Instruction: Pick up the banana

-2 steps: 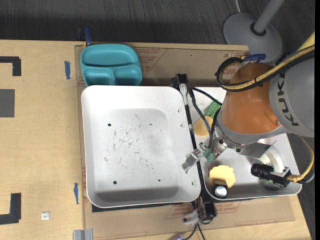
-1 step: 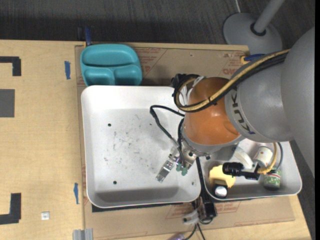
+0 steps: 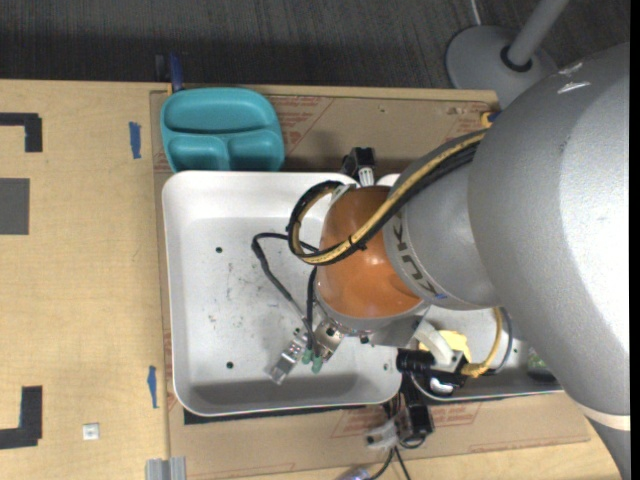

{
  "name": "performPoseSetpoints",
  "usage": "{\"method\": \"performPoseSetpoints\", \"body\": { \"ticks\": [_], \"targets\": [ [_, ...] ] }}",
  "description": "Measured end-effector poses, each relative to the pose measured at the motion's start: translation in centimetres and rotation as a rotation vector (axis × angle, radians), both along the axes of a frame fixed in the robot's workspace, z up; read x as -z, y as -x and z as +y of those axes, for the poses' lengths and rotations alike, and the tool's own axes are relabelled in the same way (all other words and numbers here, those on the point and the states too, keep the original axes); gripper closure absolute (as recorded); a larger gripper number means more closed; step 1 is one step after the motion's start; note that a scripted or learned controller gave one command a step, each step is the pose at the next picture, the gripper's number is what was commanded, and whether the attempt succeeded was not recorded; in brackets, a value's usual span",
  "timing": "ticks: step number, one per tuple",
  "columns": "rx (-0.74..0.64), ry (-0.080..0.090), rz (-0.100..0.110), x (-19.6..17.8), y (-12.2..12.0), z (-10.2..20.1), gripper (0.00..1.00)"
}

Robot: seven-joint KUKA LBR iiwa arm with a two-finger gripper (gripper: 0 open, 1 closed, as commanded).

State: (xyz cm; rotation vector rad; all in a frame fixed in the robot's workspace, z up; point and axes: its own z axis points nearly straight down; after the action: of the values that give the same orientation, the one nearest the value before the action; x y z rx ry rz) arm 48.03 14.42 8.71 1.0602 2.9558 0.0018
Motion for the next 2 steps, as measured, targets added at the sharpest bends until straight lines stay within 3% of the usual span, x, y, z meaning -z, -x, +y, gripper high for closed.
{"method": "performPoseSetpoints", "body": {
  "ticks": [1,2],
  "targets": [
    [0.057,-0.002,-0.006,0.00,-0.11,6.48,0.00],
    [0.057,-0.002,-0.006,0.00,-0.11,6.46,0.00]
  ]
}}
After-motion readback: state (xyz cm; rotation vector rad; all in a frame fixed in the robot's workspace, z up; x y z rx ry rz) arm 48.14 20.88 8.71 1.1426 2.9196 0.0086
